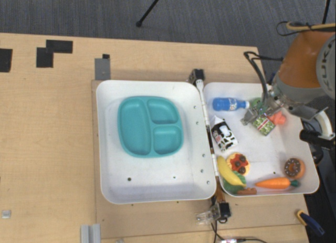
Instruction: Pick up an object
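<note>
Pincer (258, 115) grip state: cannot tell | green packet (264, 124) touching beneath | blue bottle (229, 104) just left | orange toy (279, 118) right

1. Two bins are set side by side on the bench (47, 131) — the left bin (110, 184) and the right bin (310, 179).
2. A divided plate (150, 126) is laid in the left bin.
3. In the right bin, a bottle (229, 104) is placed at the back left, with a packet (264, 125) to its right.
4. A cow toy (224, 136) is found before the bottle — a banana (229, 175), a carrot (273, 183) and a doughnut (294, 168) are ranged along the front.
</note>
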`<state>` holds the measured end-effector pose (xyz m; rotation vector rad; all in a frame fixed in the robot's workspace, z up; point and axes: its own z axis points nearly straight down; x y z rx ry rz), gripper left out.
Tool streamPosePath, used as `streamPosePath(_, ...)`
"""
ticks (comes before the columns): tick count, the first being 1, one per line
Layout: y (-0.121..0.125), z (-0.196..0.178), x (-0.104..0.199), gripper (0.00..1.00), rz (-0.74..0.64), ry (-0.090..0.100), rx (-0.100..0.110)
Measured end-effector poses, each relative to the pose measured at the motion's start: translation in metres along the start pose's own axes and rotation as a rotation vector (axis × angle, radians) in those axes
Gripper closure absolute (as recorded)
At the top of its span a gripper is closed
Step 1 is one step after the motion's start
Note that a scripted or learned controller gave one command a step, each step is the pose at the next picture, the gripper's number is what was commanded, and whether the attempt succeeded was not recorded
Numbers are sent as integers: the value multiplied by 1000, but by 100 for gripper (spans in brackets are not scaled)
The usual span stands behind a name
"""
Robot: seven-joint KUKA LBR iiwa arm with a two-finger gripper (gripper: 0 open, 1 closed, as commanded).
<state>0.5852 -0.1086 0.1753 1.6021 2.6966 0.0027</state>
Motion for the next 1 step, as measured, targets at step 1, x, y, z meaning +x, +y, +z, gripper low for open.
streamPosePath(1,-67,-18,53,100,-96,1,1)
